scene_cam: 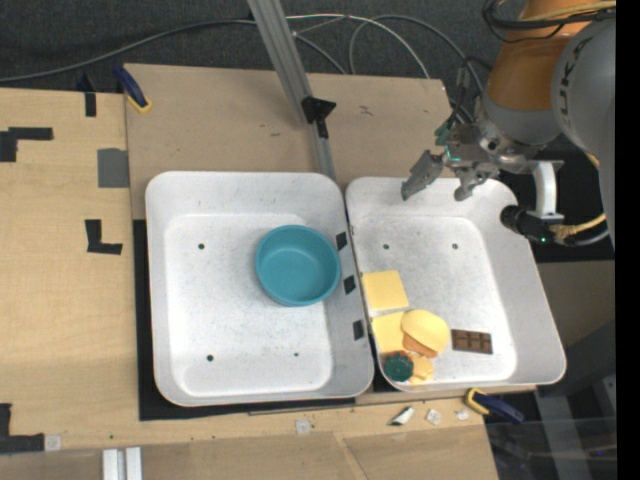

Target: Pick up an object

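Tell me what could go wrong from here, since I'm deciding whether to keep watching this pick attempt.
The hand hangs open above the right bin's far end, away from the items. The yellow pieces and green object are crowded in the near left corner, so the fingers might strike the wall or catch two. The flat brown bar could slip.

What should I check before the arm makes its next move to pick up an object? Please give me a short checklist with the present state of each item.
1. Gripper is free of any object: ok, nothing sits between its spread fingers.
2. Gripper is open for a grasp: ok, the two fingers stand apart.
3. Gripper is above a target: not ok, it hangs over the far edge of the right bin, while the yellow block, yellow round piece and brown bar lie at the near end.
4. Targets are separate enough: cannot tell, the yellow pieces crowd each other; the brown bar lies more apart.
5. Blue bowl in the left bin is reachable alone: ok, nothing lies beside it.
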Controlling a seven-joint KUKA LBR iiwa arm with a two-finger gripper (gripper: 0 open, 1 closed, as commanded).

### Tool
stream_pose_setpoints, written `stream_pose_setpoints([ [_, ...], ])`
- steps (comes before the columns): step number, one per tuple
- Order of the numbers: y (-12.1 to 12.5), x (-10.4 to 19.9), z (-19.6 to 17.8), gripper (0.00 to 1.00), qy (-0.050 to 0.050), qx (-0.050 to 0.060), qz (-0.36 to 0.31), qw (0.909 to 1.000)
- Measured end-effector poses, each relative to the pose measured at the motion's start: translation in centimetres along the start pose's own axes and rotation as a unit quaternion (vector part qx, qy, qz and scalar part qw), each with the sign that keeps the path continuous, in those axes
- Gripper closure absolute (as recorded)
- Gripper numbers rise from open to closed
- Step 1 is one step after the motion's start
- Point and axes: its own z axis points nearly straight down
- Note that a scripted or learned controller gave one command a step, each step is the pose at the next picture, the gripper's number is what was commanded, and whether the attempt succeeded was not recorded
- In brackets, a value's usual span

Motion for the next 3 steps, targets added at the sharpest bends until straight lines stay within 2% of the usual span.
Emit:
stream_pose_setpoints([
  [1, 0.0, 0.0, 0.0, 0.0, 0.0, 0.0, 0.0, 1.0],
  [3, -1.8, 0.2, 9.8, 0.0, 0.0, 0.002, 0.0, 1.0],
])
